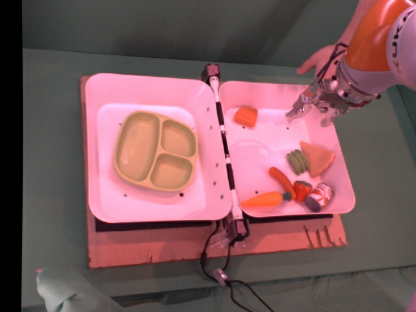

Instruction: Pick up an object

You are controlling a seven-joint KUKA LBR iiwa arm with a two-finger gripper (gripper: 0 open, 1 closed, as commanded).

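With the pincer (300, 111), its tips apart and nothing between them, hung over the right bin (273, 91), it is best lowered squarely onto the nearby orange ridged piece (246, 116) to its left.

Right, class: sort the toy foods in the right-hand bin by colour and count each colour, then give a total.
Orange: 3, the ridged piece, the wedge and the carrot
Red: 2, the sausage and the strawberry-like piece
Green: 1, the pea pod
Red and white: 1, the can
Total: 7
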